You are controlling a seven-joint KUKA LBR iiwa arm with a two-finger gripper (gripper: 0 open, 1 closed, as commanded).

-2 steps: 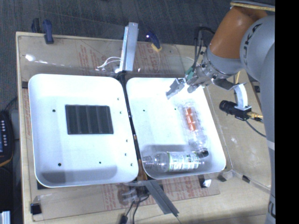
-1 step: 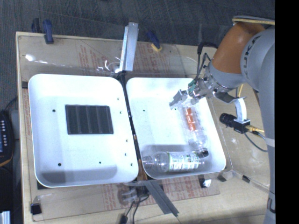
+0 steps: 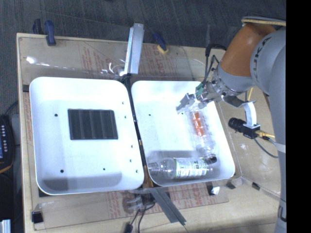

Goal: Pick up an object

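Clear bottles (image 3: 182, 167) – rt bin (image 3: 160, 130), pincer (image 3: 194, 98) above

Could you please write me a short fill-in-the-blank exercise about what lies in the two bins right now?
1. The dark ribbed tray lies in the ___ bin.
2. The right bin holds ___ clear plastic bottles.
3. The bottle with the orange label lies nearest the bin's ___ wall.
4. The gripper hovers over the ___ bin.

Missing words: left; two; right; right

Bottle (image 3: 182, 168) label too blurred; no text can be read.
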